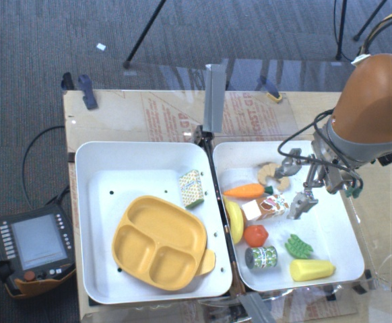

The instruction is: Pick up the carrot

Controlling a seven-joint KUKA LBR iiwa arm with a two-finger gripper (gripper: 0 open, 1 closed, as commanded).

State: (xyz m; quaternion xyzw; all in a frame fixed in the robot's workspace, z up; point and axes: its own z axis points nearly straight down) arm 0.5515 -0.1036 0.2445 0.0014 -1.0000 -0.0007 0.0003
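Two bins (88,180) side by side; carrot (245,191) in right one, tool (302,197) just right, seemingly released, ungrasping.

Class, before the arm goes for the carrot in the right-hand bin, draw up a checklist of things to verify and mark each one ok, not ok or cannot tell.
1. Orange toy carrot in view, in the right white bin: ok.
2. Carrot's top uncovered: ok.
3. Space around carrot: not ok; yellow banana and small red-and-white carton lie close.
4. Two-finger gripper above carrot: not ok; it sits to the right, near the carton.
5. Gripper carrying nothing: cannot tell.
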